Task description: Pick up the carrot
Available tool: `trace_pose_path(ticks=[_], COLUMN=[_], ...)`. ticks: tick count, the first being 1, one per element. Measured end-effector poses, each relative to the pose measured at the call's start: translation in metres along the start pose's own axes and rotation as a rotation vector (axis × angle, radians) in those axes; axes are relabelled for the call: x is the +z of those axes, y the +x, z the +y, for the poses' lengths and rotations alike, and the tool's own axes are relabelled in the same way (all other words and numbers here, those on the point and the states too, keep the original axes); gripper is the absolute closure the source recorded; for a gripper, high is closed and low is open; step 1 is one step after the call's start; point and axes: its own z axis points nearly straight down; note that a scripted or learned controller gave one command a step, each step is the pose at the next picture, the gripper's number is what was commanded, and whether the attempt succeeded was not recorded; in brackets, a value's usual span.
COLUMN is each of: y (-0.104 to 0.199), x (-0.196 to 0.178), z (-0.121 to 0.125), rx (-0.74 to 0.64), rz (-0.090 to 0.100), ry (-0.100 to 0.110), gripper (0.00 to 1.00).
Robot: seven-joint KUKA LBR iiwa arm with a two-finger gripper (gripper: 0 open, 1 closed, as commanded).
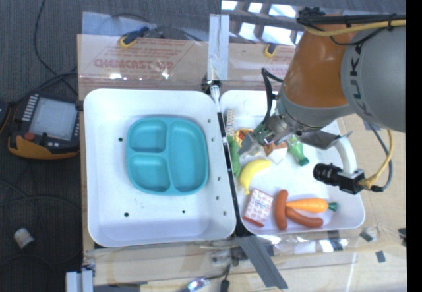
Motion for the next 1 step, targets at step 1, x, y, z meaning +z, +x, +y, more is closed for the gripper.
trace_pose_path(ticks=[1], y=[-0.0004], x=[0.0001], z=[-0.0003], rx=[0.001], rz=[-0.001], ry=[0.001], gripper=[0.0])
